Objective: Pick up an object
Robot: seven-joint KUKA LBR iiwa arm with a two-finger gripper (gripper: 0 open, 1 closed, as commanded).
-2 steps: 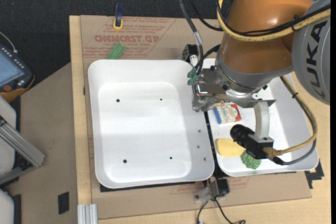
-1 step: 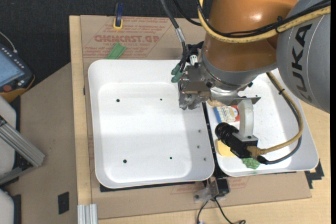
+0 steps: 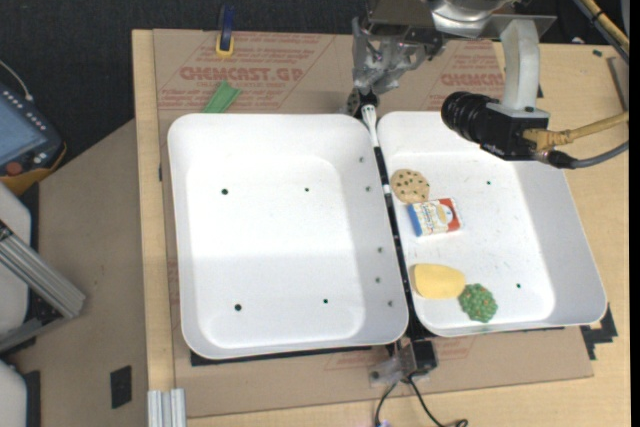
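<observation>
Arm parked at the far end, nothing grabbed yet

The gripper [image 3: 372, 87] hangs over the far rim where the two bins meet; can't tell its state. The cookie [image 3: 409, 184], carton [image 3: 434, 217], yellow piece [image 3: 437, 280] and green lump [image 3: 478, 302] all sit in the right bin [image 3: 540, 245], crowded by the divider, so it could clip that wall or nudge a neighbour. Left bin [image 3: 265, 235] sits on brown board [image 3: 260, 65], dark floor beyond.

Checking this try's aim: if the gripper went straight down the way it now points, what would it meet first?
Most likely the rim where the two white bins join, at their far end. The gripper hangs over that seam, far from the cookie. Its height is hard to judge.
</observation>
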